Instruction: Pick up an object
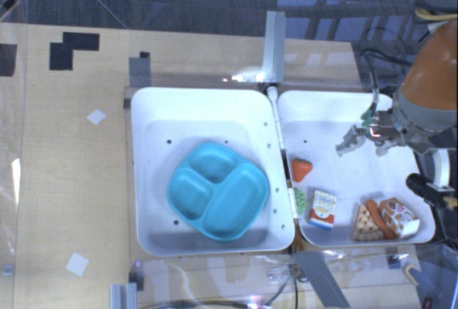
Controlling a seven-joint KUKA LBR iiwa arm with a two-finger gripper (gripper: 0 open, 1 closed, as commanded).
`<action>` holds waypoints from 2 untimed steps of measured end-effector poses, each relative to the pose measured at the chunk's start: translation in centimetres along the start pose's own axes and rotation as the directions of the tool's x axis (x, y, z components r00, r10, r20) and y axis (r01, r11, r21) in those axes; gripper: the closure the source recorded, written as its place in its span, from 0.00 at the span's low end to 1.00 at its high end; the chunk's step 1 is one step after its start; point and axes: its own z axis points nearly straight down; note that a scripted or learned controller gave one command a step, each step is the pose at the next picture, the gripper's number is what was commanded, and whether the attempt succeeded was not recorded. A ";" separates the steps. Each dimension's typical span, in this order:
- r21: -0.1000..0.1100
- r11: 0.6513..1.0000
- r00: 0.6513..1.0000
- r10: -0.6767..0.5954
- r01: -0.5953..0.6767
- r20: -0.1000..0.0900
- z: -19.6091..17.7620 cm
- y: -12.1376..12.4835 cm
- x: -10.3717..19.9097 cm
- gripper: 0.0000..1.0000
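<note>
The arm [433,82] is cut off by the right edge, so only its orange band and wrist show; the gripper [366,141] is small and blurred, its fingers impossible to read; the green item [300,200] sits partly hidden against the right bin's wall [286,157]; the print on the small carton [323,208] is too tiny to read.

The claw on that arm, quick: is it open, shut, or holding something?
Gripper: open, holding nothing, above the right bin.
</note>
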 end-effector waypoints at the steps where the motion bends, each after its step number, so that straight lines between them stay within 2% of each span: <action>1: 0.001 1.000 1.000 0.009 -0.009 0.000 4.3 -6.0 2.7 0.00; 2: -0.001 0.995 0.995 -0.101 0.101 0.001 10.9 -5.9 3.7 0.00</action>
